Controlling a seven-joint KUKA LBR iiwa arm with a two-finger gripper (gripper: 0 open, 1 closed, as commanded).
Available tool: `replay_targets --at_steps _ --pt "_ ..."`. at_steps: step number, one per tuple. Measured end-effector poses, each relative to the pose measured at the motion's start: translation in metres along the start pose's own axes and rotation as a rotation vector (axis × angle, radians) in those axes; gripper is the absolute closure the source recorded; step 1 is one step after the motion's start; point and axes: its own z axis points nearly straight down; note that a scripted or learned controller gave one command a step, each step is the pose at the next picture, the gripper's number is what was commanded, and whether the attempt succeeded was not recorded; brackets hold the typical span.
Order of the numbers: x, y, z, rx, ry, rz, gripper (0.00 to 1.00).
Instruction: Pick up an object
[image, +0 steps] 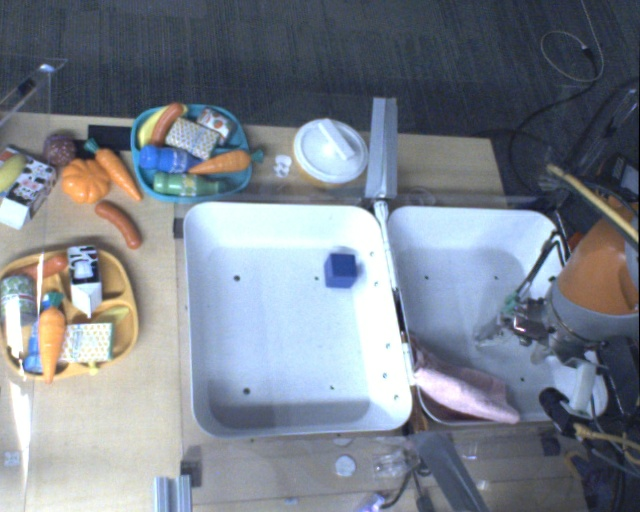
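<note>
A small blue cube (341, 269) lies in the left white bin (230, 400), toward its upper right. A crumpled pink cloth (462, 393) rests against the front wall of the right white bin (450, 235). My gripper (508, 325) hangs low over the right side of the right bin, above and to the right of the cloth. The grey arm with its orange band (598, 272) reaches in behind it. Nothing visible sits in the gripper, and its tip is small and dark against the bin.
On the bench to the left are a blue bowl (190, 150) of toy food, a yellow plate (68, 315) of toys, a toy pumpkin (84, 181) and a sausage (120, 224). A white lidded bowl (331, 150) stands behind the bins. Cables crowd the far right.
</note>
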Motion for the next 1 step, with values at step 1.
replay_targets --at_steps 1 --pt "0.0248 0.0132 0.0003 0.000 -0.002 -0.038 0.00"
